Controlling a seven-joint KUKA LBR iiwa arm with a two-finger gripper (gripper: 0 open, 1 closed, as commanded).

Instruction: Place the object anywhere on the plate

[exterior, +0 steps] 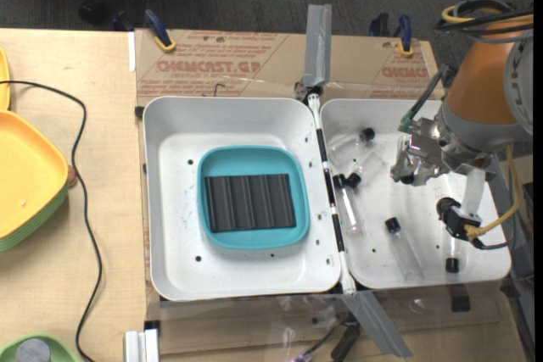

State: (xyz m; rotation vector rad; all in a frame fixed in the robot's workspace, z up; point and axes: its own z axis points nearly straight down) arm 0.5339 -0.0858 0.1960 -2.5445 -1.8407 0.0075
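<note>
The plate (252, 197) — teal, squarish, with a dark ribbed center — sits mid-left bin (170, 140). The gripper (411, 169) hangs over the right bin (373, 258), and honestly I can't tell if it's grasping anything. Clear plastic tubes with black caps (346, 208) — probably the objects — lie scattered there.

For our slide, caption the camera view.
Arm's pincer over right bin of clear tubes; teal plate in left bin.

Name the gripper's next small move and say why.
Probably lower the gripper onto one of the small clear, black-capped objects in the right bin. It hangs over that bin, nothing shows in its grasp, and the teal plate in the left bin awaits an object.
</note>
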